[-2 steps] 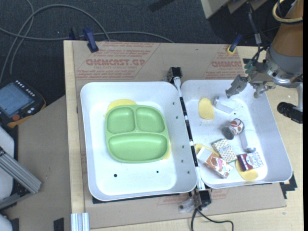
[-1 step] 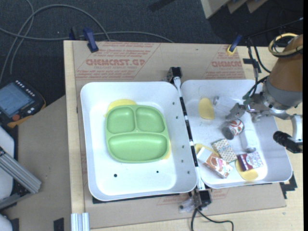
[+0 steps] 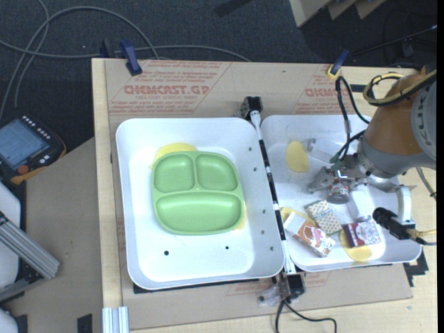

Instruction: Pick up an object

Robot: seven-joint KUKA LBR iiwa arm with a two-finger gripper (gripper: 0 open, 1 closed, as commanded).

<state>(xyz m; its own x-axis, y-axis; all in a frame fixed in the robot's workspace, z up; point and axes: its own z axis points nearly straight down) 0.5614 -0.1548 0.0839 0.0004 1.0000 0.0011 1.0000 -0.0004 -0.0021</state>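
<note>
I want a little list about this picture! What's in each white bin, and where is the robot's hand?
left bin: a green divided tray with something yellow peeking out behind it
right bin: a yellow piece, small colourful packets near the front, a red packet
arm: reaches in from the right, orange band above the wrist
gripper: low in the right bin, just behind the packets
held object: cannot tell
bench: brown board under both bins
</note>
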